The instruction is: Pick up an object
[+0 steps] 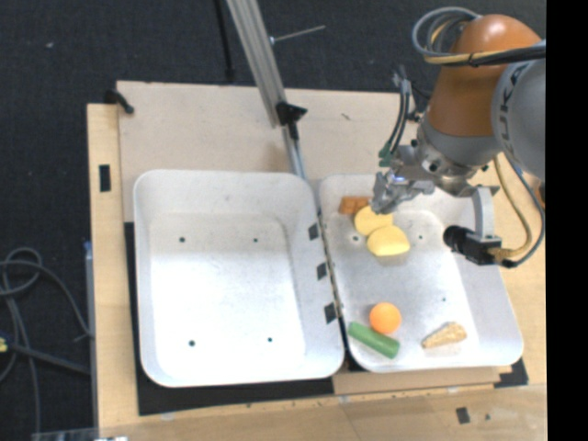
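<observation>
My gripper (387, 199) hangs over the far left part of the right bin (482, 315), just above a pale yellow round piece (367, 220). A second yellow lump (389, 242) lies against that piece on its near side. A small brown block (352, 206) sits to the left of the gripper, by the bin's far wall. Nearer the front lie an orange ball (385, 317), a green stick (373, 339) and a tan wedge (444, 335). Nothing shows between the fingers.
The left bin (230, 274) sits beside the right one, sharing a middle rim. A slanted aluminium post (262, 58) rises behind the bins. A black cable fitting (470, 243) hangs from the arm over the right bin's right side.
</observation>
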Controlling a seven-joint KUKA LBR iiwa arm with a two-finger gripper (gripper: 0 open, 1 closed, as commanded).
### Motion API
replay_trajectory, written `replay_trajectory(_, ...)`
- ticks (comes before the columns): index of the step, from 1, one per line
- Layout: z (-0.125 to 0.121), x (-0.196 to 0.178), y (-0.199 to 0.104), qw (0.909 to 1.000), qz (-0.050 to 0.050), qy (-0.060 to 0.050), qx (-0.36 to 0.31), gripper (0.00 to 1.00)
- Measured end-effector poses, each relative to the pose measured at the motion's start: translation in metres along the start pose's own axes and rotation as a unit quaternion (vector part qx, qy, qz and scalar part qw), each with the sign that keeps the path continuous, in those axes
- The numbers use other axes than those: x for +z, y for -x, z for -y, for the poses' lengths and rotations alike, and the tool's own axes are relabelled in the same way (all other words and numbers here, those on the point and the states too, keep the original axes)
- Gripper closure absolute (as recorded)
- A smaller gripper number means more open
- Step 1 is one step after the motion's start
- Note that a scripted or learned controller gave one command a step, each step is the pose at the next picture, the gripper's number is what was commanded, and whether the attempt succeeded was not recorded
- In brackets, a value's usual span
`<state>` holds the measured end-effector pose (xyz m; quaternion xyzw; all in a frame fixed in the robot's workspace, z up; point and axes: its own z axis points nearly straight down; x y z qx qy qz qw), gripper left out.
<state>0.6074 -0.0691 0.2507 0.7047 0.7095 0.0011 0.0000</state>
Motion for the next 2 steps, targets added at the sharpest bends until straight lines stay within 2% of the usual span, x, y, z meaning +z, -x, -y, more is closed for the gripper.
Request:
replay_trajectory(1, 0.019, 0.000, -0.054, 1.0000, 0.000, -0.001, 0.000, 1.00)
replay_trajectory(2, 0.025, 0.012, -0.108, 1.0000, 0.001, -0.001, 0.000, 1.00)
